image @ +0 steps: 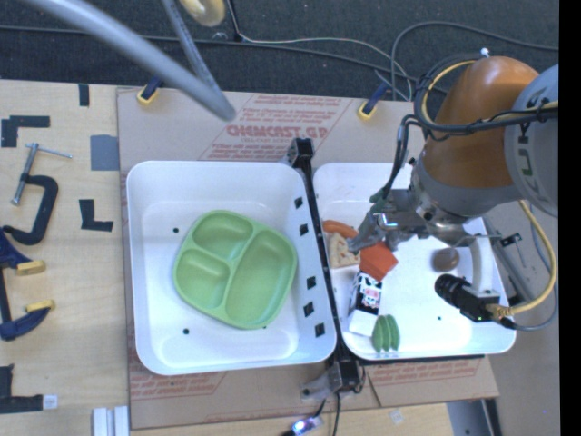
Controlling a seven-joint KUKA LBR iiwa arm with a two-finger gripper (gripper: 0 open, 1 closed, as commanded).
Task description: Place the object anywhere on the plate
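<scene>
Objects for the task lie clustered in the right bin: a small carton with an orange-red top and cow-patterned side, a green ridged item just below it, a flat biscuit-like piece and an orange item against the divider, and a small brown lump apart to the right. The tool hangs over this cluster, directly above the carton's top; whether it is gripping anything cannot be told from this angle. The green sectioned plate sits bare in the left bin, well apart from the tool. Risk assessment: the items are crowded, so a descent could catch two at once or nudge the carton over; a weak hold might also drop at the divider during transfer. Both bins rest on a cardboard sheet over a wooden worktop, with clamps at the left and cables at the rear.
</scene>
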